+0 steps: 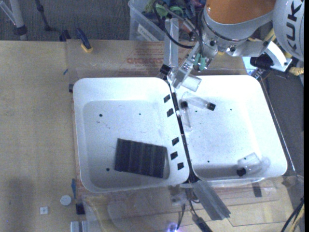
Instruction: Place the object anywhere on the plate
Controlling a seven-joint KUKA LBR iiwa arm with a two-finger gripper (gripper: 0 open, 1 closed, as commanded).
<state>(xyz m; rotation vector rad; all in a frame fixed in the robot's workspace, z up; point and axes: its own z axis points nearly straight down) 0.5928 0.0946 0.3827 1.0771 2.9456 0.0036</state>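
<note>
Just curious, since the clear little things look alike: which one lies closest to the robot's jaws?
The clear piece at the right bin's far end, just below the gripper. The other clear piece lies in that bin's near right corner.

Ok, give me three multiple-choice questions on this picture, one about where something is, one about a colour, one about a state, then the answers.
1. Where does the dark ridged plate lie?
A. left bin
B. right bin
C. on the bench

2. What colour are the two bins?
A. blue
B. white
C. black

3. How does the clear tube with the black cap rest?
A. standing upright
B. held in the gripper
C. lying on its side

Answers: 1 A, it sits on the left bin floor. 2 B, both bins are white. 3 C, it lies in the right bin's near corner.
</note>
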